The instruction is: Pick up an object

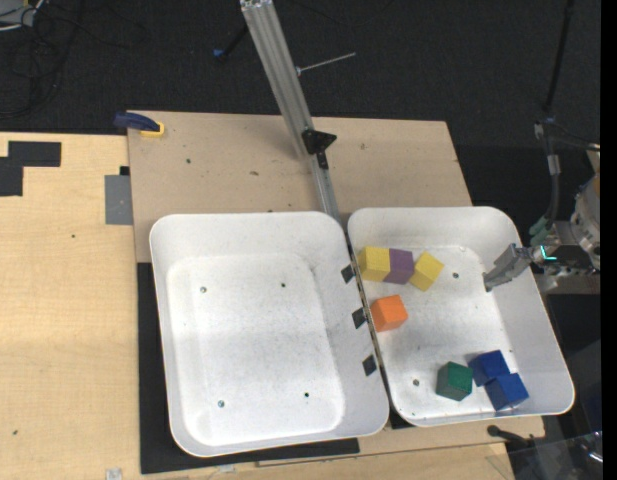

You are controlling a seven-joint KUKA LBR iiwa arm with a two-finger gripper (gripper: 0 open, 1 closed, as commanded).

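At the far left lies a pale wooden board with dark cut-outs; no writing or label can be read on it or anywhere else; the left bin sits beside it on the brown bench; a slanted aluminium rail runs down to the gap between the bins; the right bin holds the blocks: a yellow block, a purple block touching it and a second yellow block in a row near the back, an orange block just below them by the left wall, a green block and two blue blocks close together at the front right; the gripper hangs over the bin's right rim, well apart from every block, nothing visible between its fingers, though whether they stand wide or narrow cannot be told.
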